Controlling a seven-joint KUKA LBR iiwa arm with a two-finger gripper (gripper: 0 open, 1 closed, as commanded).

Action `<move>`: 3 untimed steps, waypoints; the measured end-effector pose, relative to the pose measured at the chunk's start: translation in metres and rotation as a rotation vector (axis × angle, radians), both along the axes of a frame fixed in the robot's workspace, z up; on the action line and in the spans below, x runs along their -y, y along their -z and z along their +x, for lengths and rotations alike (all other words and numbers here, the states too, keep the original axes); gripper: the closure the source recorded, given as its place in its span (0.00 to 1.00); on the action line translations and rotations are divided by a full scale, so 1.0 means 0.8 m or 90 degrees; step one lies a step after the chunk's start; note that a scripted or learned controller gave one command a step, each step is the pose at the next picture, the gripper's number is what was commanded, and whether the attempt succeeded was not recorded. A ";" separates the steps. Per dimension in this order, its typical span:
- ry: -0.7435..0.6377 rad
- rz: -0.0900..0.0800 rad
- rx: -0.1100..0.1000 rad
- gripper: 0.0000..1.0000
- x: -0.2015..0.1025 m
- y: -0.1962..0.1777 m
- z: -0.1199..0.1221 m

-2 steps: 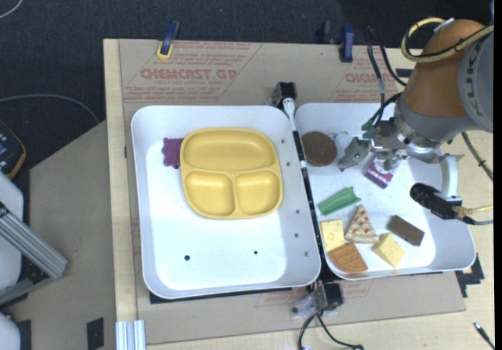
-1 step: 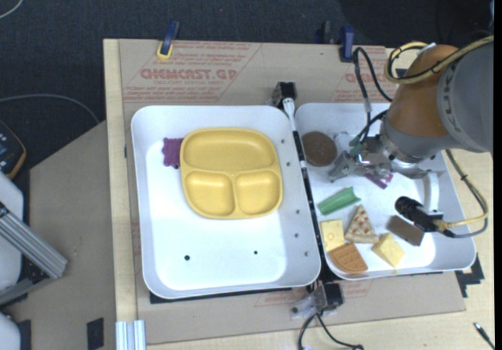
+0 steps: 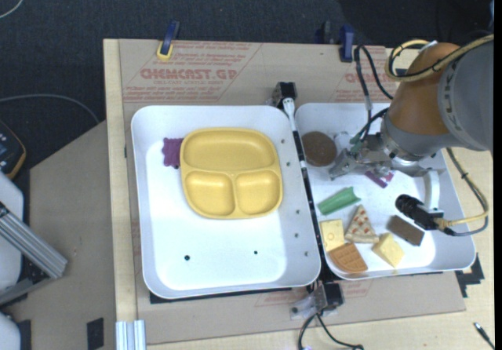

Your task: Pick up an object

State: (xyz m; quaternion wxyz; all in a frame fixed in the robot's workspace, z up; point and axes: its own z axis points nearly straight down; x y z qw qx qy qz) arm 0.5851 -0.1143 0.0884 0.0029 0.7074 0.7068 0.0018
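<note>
White left bin point(image 3: 157, 262) holds a yellow tray point(image 3: 231, 170); gripper point(image 3: 362, 158) state unclear over right bin point(image 3: 447, 258).

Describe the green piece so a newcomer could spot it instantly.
Look in the right-hand bin, among the toy food. The green piece lies near that bin's left wall, below the brown disc and above the pizza slice. It is the bin's single green item.

A divided plate point(image 3: 231, 171) sits toward the left bin's point(image 3: 157, 254) back edge; toy foods point(image 3: 357, 235) cluster along the right bin's point(image 3: 451, 256) front edge.
</note>
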 end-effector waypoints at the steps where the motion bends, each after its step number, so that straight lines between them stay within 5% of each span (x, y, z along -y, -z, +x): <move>1: 0.001 -0.003 0.003 1.00 0.002 -0.015 0.001; 3: -0.001 0.000 0.001 1.00 -0.003 -0.150 0.004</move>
